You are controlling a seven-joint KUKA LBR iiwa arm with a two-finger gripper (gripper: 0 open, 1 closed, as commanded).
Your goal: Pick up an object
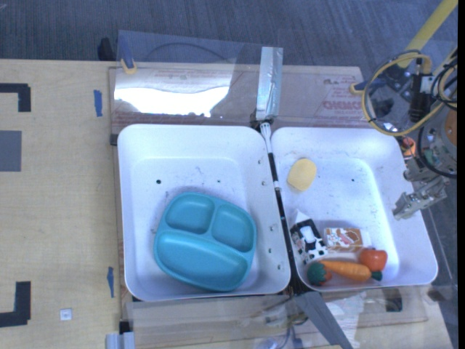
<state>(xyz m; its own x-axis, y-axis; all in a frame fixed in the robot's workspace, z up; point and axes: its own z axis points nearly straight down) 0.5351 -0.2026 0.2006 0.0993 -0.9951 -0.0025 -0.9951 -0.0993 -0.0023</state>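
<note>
- Approach stage, by the look of it: gripper (410, 206) poised over the right rim of the right bin (407, 162), nothing between the fingertips.
- Claw state: cannot tell whether wide or narrow — too small and too tangled with the cabling behind.
- No pick begun yet; nothing lifted, everything lying flat on the bin floors.
- Candidates, all in the right bin: yellow lemon-like piece (301, 174) alone near the upper left, well apart from the rest.
- Clustered along the lower edge: black-and-white toy (308, 240), small printed packet (342, 238), carrot (344, 270), tomato (373, 259) — packed close, some touching.
- Count there: one of each, five items in all.
- Left bin (138, 195): one blue divided plate (205, 241), three compartments, sitting toward the lower half.
- Bins: two, side by side, sharing a middle divider.
- Next move, as a judgement: swing left over the bin floor, choose a target, descend straight.
- Easiest bet probably the yellow piece, standing clear; the cluster risks nudging neighbours or closing on two at once.
</note>
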